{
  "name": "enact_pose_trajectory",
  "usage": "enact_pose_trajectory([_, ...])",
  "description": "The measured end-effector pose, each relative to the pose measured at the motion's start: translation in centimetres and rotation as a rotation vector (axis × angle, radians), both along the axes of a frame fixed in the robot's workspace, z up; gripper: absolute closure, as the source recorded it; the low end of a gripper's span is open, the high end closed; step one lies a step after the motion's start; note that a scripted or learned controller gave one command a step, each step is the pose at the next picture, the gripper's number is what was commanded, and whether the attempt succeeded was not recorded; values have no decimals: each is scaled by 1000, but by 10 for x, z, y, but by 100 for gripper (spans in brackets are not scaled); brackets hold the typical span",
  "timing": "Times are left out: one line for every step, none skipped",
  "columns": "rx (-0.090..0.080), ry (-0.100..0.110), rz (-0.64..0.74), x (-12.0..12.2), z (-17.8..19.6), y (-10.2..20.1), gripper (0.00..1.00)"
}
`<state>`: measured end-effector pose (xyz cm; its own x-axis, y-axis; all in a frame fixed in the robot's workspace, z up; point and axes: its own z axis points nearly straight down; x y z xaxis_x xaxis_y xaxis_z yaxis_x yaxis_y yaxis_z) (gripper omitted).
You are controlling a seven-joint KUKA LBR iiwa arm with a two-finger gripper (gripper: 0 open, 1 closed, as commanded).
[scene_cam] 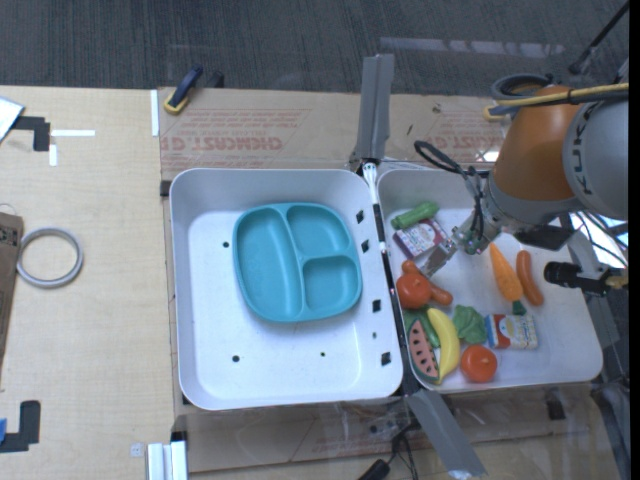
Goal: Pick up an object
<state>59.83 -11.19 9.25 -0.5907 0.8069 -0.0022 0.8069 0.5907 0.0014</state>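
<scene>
Nearest me, along the front of the right bin (585, 353), lay a watermelon slice (423, 350), a banana (444, 340), a tomato (479, 364) and a small carton (513, 332), with a carrot (505, 274) and a red pepper (414, 288) just behind them. The left bin (200, 368) on the desk (80, 168) held a teal divided plate (297, 262). Farther back, the hand (447, 253) hung low over the right bin beside a snack packet (420, 238) and a green chilli (414, 214), though whether it was wide or narrow I could not tell.
</scene>
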Motion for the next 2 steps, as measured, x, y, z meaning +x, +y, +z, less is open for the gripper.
enact_pose_trajectory([-1,-1,178,-7,87,-46,0])
enact_pose_trajectory([-1,0,141,-19,0,-88,0])
